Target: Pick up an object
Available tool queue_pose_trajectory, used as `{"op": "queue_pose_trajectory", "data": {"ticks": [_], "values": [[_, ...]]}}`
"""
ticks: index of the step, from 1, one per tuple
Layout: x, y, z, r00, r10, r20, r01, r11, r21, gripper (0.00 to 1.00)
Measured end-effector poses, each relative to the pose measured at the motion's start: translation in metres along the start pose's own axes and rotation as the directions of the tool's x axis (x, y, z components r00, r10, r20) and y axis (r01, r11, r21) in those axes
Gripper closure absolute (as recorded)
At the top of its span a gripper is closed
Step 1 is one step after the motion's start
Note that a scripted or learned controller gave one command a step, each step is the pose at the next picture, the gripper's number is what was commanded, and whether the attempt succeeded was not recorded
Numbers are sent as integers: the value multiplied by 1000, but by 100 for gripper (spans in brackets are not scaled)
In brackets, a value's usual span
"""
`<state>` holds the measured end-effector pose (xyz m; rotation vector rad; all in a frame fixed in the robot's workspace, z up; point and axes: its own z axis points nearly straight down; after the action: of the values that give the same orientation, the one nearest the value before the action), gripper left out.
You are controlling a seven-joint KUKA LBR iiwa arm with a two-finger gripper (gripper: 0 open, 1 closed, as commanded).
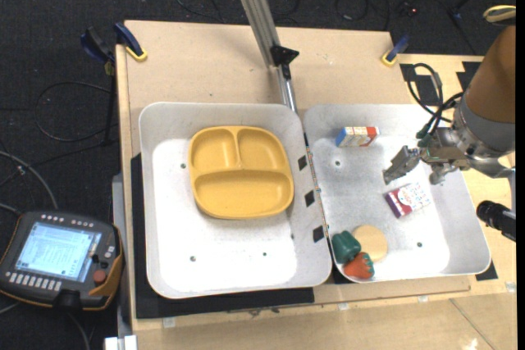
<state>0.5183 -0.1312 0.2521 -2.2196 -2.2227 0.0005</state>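
The jaws [417, 161] hover inside the right bin [459, 258], likely lining up a pick; whether they stand wide or narrow I cannot tell. The nearest candidate, a small carton [408, 199], lies flat just below them (nothing gripped yet).

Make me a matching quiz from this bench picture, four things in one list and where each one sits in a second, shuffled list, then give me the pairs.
Things:
1. yellow divided plate
2. small white box with red and blue ends
3. purple and white packet
4. green and red toy pieces

Places:
A. near front corner of the right bin, beside a tan disc
B. just below the gripper
C. middle of the left bin
D. far part of the right bin

Pairs: 1-C, 2-D, 3-B, 4-A
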Motion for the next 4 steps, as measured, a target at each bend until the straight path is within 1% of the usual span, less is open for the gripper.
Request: {"op": "queue_pose_trajectory", "data": {"ticks": [1, 2, 3, 4], "values": [[0, 0, 0, 1000, 1, 0, -1, 1000, 0, 0], [2, 1, 64, 1000, 2, -1, -2, 1000, 6, 0], [6, -1, 128, 1000, 2, -2, -2, 1000, 7, 0], [6, 0, 157, 1000, 2, 0, -2, 1000, -1, 0]]}}
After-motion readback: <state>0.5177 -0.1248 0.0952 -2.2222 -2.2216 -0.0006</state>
